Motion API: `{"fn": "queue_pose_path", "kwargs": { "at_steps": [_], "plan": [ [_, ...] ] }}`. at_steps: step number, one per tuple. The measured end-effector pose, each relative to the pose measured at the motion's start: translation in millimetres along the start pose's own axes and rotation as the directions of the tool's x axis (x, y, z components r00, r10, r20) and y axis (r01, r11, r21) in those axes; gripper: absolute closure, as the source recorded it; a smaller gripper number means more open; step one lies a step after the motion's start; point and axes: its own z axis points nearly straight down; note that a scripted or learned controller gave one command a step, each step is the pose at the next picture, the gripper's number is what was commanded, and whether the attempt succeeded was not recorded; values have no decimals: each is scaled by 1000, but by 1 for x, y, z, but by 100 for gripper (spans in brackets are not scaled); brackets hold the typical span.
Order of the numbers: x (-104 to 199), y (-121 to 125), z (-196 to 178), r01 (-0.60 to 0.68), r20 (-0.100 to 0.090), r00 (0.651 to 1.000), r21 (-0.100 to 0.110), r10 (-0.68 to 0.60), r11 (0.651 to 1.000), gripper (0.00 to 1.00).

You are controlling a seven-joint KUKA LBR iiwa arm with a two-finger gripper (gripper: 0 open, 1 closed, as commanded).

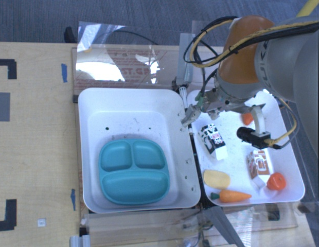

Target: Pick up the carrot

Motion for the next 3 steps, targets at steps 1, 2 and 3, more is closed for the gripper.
{"fn": "queue_pose_path", "kwargs": {
  "at_steps": [1, 2, 3],
  "plan": [
    [0, 1, -6, 1, 0, 1000, 3, -1, 1000, 100],
    [13, -22, -9, -335, 0, 942, 7, 335, 942, 100],
    [-44, -13, -59, 1, 1, 1000, -2, -1, 1000, 100]
  ]
}}
